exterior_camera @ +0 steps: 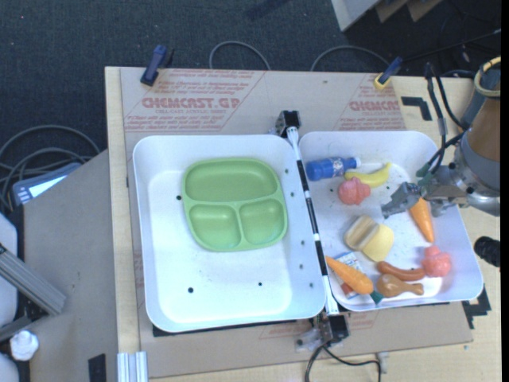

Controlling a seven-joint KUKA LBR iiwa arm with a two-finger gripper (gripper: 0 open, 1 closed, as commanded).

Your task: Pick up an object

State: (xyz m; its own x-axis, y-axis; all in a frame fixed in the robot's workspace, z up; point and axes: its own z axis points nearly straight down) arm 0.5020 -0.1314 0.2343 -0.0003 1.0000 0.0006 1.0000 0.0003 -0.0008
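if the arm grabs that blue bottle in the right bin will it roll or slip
The small blue plastic bottle lies on its side by the white right bin's far wall, so a nudge would probably roll it. Its rounded, smooth-looking body may slip between fingers. It looks light, likely a hollow toy.

Orange carrot [422, 220] — right bin, slanted

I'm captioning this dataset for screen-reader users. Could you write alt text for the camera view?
A grey robot arm reaches from the right over the right bin, its gripper beside an orange toy carrot among scattered toy foods, including a banana and a blue bottle. The left bin holds a green divided plate.
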